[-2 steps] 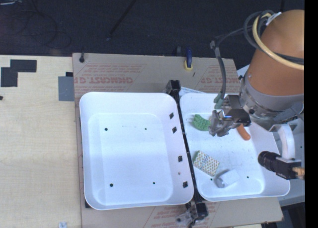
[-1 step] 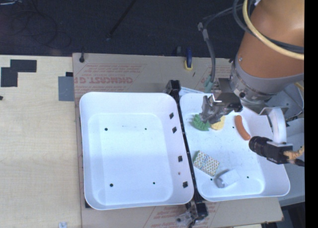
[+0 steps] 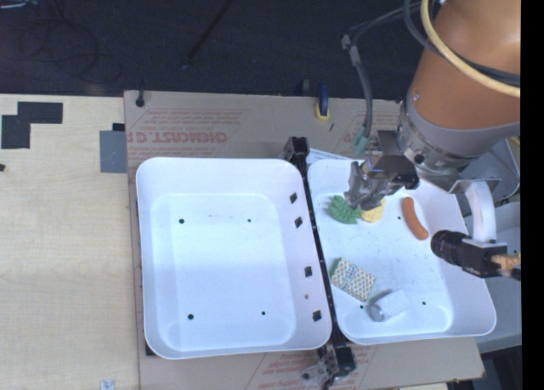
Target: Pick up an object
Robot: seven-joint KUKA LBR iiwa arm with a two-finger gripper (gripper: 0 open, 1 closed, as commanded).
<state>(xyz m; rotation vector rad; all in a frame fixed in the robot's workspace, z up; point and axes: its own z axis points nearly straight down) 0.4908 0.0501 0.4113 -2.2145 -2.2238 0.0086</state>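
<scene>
The claw (image 3: 369, 195) hangs over the right bin (image 3: 463, 316), touching a green object (image 3: 343, 210) and yellow object (image 3: 372, 214); its grip state can't be told. Cardboard (image 3: 195, 129) lettering behind is unreadable.

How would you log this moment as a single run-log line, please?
gripper: low in right bin | over: green object, yellow object | nearby: orange piece, patterned packet, grey item

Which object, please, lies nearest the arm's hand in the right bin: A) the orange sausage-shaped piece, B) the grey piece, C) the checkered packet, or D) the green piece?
D: the hand hangs right over the green piece, with the others farther off in the right bin.
</scene>
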